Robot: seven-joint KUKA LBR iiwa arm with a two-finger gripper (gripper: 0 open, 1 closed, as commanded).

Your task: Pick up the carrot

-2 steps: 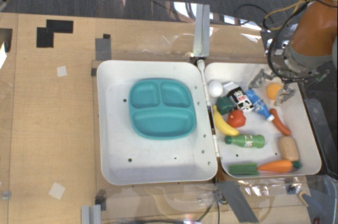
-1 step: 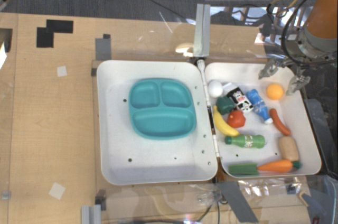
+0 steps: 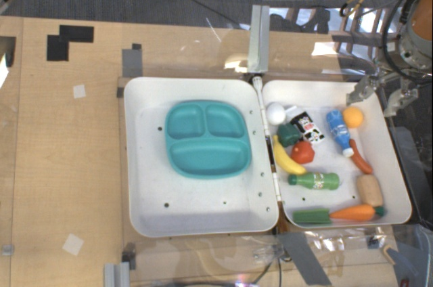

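The scene was brightly and evenly lit from above; the pale wooden surface (image 3: 61, 164) looked slightly washed out. Glare flared on the clear plastic sheeting (image 3: 233, 64) behind the two shallow white bins (image 3: 145, 211). Shadows were soft, focus mildly soft throughout

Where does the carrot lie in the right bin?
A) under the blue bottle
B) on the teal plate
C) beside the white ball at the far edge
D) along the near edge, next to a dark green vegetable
D: the carrot lies along the right bin's near edge, end to end with the dark green vegetable.
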